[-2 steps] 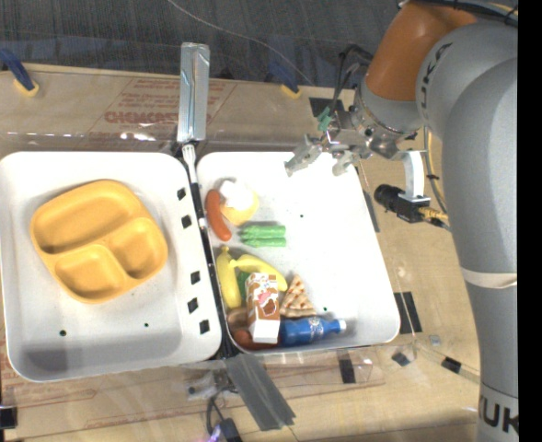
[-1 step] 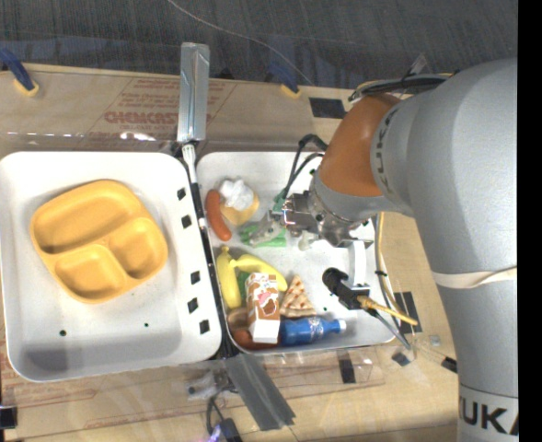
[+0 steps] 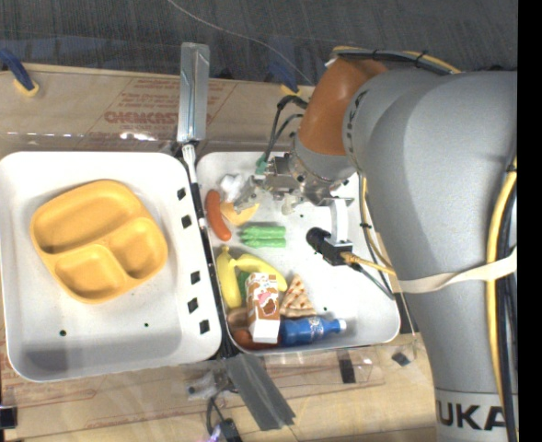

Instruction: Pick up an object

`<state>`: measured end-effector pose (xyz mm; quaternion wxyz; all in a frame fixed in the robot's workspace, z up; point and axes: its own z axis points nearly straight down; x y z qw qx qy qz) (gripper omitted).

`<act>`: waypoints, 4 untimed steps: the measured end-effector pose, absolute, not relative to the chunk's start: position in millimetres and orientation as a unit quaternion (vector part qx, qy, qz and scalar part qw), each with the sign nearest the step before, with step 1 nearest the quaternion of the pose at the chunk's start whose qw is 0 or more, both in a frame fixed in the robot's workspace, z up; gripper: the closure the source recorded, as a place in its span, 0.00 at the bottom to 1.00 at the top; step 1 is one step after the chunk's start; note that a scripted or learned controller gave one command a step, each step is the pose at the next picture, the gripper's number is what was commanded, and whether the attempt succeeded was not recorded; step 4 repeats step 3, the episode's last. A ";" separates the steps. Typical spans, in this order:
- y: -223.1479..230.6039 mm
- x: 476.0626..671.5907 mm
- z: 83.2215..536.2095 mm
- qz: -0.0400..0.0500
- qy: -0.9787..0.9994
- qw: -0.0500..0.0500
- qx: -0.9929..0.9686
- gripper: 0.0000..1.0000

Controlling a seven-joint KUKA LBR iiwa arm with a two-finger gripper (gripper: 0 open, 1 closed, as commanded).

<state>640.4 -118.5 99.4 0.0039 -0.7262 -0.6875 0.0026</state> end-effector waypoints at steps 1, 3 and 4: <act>-107.9 588.4 90.7 0.001 -0.741 0.002 -0.671 0.00; -52.0 608.6 192.7 0.000 -0.640 0.000 -0.768 1.00; -52.0 608.6 192.7 0.000 -0.640 0.000 -0.768 1.00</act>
